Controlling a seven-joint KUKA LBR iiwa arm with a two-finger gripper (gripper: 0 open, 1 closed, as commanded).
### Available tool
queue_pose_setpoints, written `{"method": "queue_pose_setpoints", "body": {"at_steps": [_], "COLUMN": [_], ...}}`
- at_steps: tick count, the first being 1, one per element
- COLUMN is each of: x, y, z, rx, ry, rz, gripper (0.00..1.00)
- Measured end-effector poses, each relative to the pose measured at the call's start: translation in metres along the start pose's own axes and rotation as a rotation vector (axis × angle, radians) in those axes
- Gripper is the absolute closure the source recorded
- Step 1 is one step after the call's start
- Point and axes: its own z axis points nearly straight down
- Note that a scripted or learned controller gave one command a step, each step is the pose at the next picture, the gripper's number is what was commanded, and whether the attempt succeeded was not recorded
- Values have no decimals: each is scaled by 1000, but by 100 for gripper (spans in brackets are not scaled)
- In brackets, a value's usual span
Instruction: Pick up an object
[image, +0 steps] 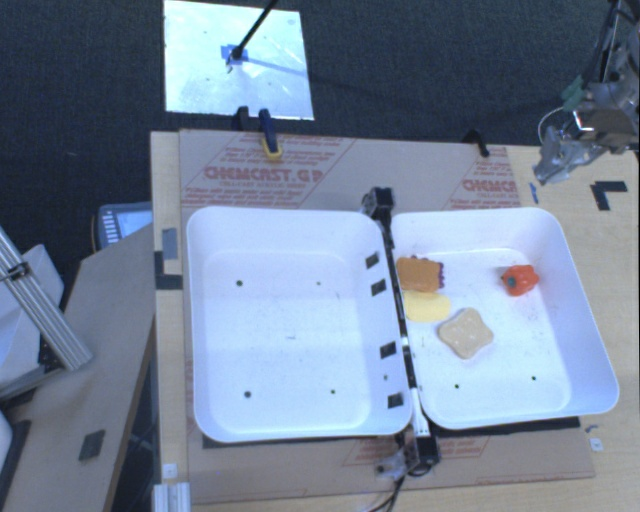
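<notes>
At upper right we see the metal hand (563, 150) above the worktop (420, 165), grip state indiscernible, small red-orange pepper-shaped toy (518, 280) in the right white bin (585, 330), well apart.

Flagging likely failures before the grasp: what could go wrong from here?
The orange block, yellow piece and tan piece lie bunched, so a grasp may nudge neighbours. The block sits near the right bin's inner wall, risking finger contact. The gripper is outside the bin.
</notes>
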Motion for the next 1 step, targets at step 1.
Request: {"method": "queue_pose_setpoints", "body": {"at_steps": [1], "x": [62], "y": [12], "z": [-34], "rx": [12], "ry": [1], "rz": [3], "gripper": [100]}}
